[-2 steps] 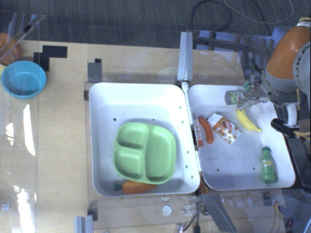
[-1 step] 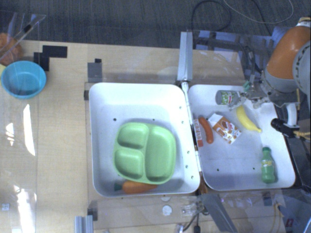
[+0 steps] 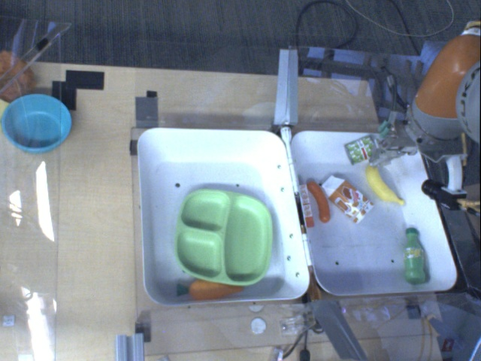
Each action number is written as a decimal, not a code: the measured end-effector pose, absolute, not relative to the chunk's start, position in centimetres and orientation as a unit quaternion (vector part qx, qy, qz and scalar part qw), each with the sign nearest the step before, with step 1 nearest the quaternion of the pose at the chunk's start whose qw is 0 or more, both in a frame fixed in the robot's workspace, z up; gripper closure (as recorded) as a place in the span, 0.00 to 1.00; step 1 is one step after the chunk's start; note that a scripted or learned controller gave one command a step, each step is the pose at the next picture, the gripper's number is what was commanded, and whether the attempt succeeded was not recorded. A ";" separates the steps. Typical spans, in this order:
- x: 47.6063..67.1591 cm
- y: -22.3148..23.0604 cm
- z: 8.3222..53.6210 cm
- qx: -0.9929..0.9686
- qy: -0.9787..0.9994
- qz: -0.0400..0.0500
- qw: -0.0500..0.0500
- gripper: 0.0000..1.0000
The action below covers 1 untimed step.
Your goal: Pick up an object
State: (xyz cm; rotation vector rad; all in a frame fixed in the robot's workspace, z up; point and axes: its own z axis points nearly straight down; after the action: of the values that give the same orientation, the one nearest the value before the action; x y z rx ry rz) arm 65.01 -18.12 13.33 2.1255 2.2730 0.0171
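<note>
Pick not yet made: tool (image 3: 391,143), finger state indiscernible, hovered at the right bin's (image 3: 376,277) far edge beside the green carton (image 3: 360,150), with banana (image 3: 383,186), sausage (image 3: 319,201), snack packet (image 3: 349,199) and green bottle (image 3: 414,256) all lying unlifted.

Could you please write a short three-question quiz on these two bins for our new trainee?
1. True or false: the green divided plate lies in the left bin.
2. Which thing lies nearest the banana in the right bin? A) green bottle B) snack packet C) carrot
3. Fill in: the carrot is partly tucked under the ____.

Key: 1 true; 2 B; 3 plate.
</note>
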 end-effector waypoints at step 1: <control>65.1 -18.1 13.4 0.683 0.730 0.006 0.016 0.00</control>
State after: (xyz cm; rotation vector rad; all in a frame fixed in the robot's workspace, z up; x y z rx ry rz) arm 65.06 -18.10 13.37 2.1237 2.2724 0.0189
